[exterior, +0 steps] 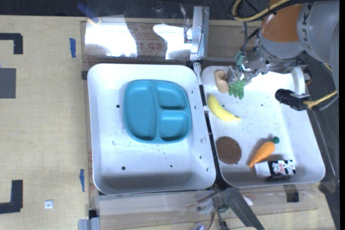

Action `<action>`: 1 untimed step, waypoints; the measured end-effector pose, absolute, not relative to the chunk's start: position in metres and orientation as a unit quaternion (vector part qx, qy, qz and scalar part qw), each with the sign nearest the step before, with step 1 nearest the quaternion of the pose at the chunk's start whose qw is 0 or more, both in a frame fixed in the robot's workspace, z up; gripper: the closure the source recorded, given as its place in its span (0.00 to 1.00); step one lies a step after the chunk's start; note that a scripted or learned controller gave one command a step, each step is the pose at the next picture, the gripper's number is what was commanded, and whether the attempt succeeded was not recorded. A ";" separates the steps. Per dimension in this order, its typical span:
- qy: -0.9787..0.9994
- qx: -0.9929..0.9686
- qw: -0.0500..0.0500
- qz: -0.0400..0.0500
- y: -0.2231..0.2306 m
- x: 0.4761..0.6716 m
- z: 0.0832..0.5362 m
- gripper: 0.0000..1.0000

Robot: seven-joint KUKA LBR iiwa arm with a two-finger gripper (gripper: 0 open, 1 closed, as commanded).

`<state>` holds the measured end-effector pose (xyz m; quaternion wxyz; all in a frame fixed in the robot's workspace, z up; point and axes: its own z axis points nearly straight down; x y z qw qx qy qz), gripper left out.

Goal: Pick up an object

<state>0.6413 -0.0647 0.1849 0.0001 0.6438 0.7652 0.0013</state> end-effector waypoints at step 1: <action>0.764 0.645 -0.003 -0.002 -0.067 0.639 0.181 0.00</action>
